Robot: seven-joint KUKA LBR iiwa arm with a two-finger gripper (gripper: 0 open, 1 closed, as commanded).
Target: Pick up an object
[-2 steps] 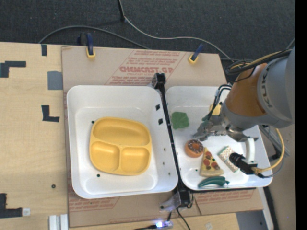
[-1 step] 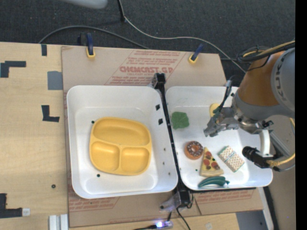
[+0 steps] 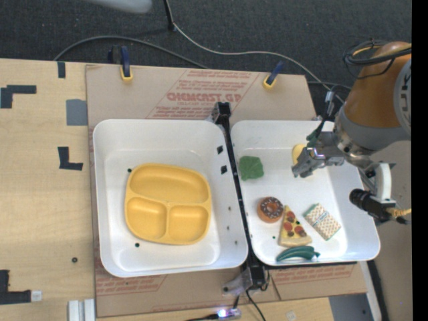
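- I see the gripper [image 3: 306,164] low in the right white bin [image 3: 267,134], beside a small yellow object [image 3: 297,153]; I cannot tell its state.
- Flat triangular pizza-slice toy [image 3: 292,228] points toward the far rim.

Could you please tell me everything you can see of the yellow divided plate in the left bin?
The yellow divided plate lies flat and upright on the floor of the left bin, roughly centred. It looks like smooth moulded plastic, a rounded rectangle with a raised rim. Ridges split it into three compartments: one wide section along the far side and two smaller ones along the near side. All three look bare. Nothing touches it except the bin floor beneath.
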